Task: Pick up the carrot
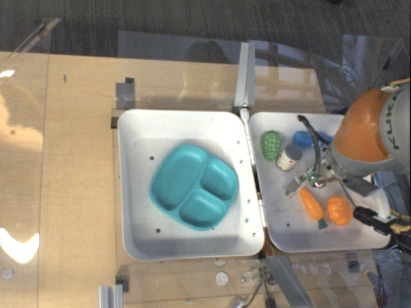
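I use the right bin [282, 236] as my landmark. The carrot [311, 205] lies on its floor, a little toward the near wall and just past the bin's middle on the arm's side, its length slanting from upper left to lower right in my view. A round orange fruit [340, 211] sits just beside the carrot's lower end, further toward the arm, and I cannot tell whether they touch.

I see the gripper [311, 182] hanging directly above the carrot's upper end, inside the right bin, with the arm [366, 133] coming in over the bin's far right corner. One thin finger [297, 186] angles out toward the bin's centre. I cannot tell how the jaws stand; the metal parts blur together from this height, and nothing is visibly caught between them.

Toward the right bin's far wall I see a green bumpy object [271, 144], a blue object [303, 138] and a small white and grey cylinder [289, 157], all close together.

The left bin [128, 172] adjoins the right bin and holds a teal divided plate [194, 185].
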`<state>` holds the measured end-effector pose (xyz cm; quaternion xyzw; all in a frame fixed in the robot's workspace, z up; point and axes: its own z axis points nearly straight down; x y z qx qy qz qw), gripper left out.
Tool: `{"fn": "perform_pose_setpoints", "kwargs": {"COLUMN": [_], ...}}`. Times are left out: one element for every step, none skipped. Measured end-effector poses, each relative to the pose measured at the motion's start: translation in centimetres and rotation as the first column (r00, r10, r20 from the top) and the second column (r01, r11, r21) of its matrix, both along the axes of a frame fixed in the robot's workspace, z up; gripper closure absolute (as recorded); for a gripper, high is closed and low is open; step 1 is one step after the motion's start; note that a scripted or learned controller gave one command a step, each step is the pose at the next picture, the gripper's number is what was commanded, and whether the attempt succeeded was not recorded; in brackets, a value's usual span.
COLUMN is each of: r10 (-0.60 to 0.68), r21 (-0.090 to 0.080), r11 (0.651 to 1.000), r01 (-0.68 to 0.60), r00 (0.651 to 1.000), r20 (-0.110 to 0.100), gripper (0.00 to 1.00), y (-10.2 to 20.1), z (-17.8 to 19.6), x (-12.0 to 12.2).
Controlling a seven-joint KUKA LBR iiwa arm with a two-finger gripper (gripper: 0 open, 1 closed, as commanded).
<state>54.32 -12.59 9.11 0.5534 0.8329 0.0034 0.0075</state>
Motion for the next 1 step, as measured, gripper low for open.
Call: {"fn": "perform_pose_setpoints", "kwargs": {"r10": [0.002], "r21": [-0.001], "r11": [1.0], "r01": [-0.002], "r00": [1.0], "r20": [0.01], "gripper": [1.0], "y": [0.11], "z": [1.28], "x": [0.36]}}
